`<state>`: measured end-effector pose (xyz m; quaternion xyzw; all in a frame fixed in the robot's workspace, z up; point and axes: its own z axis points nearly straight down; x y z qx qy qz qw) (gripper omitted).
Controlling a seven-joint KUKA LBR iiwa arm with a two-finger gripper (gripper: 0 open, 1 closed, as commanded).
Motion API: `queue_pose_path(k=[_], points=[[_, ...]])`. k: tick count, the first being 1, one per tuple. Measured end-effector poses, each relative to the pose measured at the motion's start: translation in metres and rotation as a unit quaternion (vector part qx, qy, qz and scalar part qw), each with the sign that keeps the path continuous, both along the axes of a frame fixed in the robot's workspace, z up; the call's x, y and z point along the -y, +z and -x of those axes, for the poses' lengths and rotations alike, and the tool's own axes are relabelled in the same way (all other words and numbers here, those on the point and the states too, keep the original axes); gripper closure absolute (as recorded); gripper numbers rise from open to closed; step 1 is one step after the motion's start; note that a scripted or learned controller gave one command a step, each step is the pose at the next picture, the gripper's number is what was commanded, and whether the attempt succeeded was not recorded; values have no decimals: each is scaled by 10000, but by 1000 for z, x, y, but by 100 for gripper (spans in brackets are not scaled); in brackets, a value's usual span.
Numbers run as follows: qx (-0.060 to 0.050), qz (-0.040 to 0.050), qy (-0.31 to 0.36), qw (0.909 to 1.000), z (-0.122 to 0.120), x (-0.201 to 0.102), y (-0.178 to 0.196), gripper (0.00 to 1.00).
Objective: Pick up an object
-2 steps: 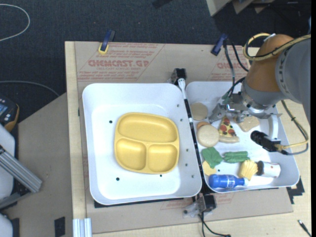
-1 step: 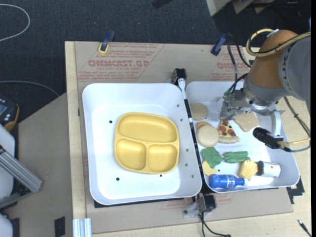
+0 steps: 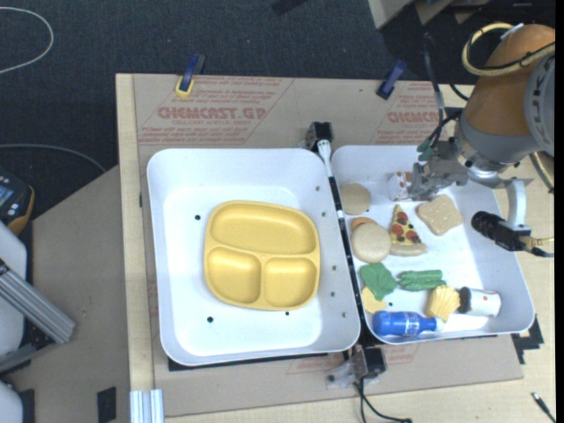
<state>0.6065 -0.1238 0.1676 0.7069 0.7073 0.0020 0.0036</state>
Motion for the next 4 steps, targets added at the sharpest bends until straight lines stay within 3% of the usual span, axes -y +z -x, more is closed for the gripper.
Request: queue_pose_path(k=[1,2,4], points=[[-9,-2,4,10000,-1,0,53,100],[-15,-13,28,10000,-14,-47,63,100],[-25,-17,28,10000,-31,-153,47,100]])
